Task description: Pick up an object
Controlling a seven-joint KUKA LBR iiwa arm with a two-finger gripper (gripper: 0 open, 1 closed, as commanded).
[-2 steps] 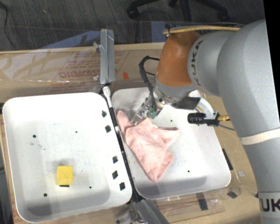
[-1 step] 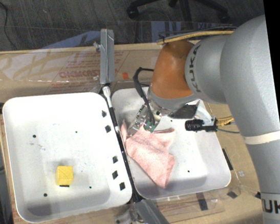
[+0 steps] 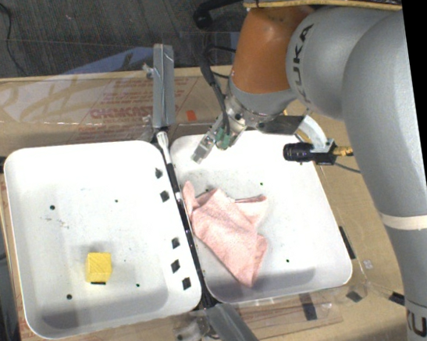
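My gripper (image 3: 211, 144) hangs over the right bin's (image 3: 315, 222) far left corner, holding nothing; whether it's open, I cannot tell. Pink cloth (image 3: 230, 234) lies below it.

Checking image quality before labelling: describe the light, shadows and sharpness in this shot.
Camera view: even overhead light, soft shadow pooled along the near walls of both bins; the yellow block and pink cloth are fairly sharp; the gripper is small and blurred, fingers unreadable; mild glare on the clear sheet behind the bins.
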